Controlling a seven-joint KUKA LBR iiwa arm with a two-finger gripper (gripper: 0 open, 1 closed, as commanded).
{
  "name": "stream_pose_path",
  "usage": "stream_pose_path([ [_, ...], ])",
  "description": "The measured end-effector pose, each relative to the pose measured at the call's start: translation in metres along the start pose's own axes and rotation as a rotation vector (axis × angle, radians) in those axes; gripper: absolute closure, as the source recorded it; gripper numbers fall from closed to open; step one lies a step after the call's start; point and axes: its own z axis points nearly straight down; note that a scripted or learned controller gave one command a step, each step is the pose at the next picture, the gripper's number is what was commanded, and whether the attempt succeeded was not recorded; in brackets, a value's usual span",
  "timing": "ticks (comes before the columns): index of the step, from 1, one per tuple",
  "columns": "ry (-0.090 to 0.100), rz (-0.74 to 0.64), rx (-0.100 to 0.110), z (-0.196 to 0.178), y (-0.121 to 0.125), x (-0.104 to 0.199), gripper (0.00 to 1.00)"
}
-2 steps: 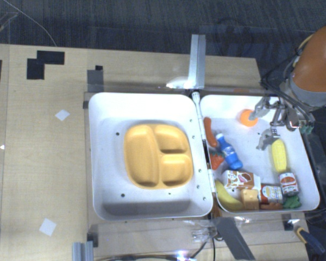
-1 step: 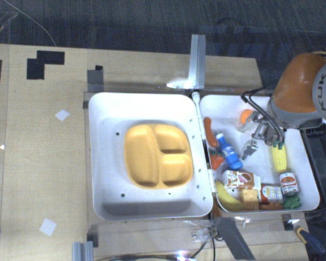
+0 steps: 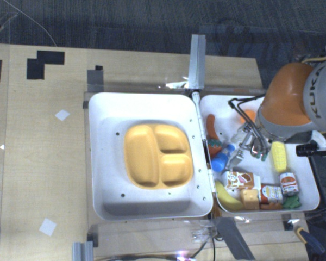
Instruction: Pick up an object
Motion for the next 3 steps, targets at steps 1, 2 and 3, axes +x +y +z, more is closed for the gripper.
stream_pose_path([
  [1,0.001,-0.002,0.000,0.020,0.016,-0.051,0.00],
  [2,-0.002,-0.126,-0.001,0.017,0.026,-0.057,0.00],
  [3,0.006,-0.024,0.001,0.022,0.025,-0.091,0.00],
])
